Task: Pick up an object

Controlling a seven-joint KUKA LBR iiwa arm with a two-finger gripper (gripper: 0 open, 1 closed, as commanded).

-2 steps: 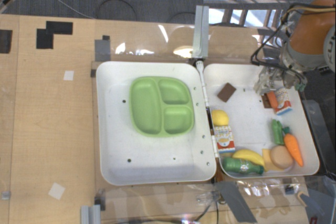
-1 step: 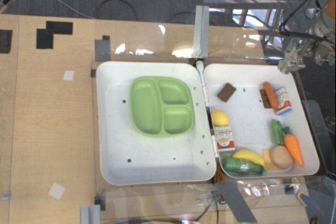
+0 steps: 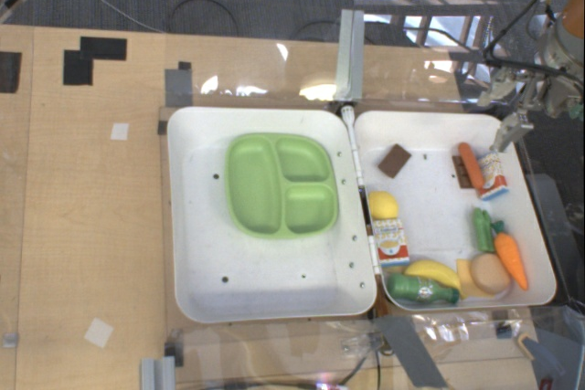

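Grey gripper (image 3: 508,131) hangs over right bin (image 3: 430,187); we can't tell its grip, carton (image 3: 391,241) label unreadable.

I see two white bins (image 3: 265,301) on a pale wood bench (image 3: 82,224). Left bin: lime-green divided plate (image 3: 281,184). Right bin: brown block (image 3: 395,161), yellow lemon (image 3: 383,205), yellow banana (image 3: 433,270), dark green bottle (image 3: 422,290), orange carrot (image 3: 511,258) with green top.
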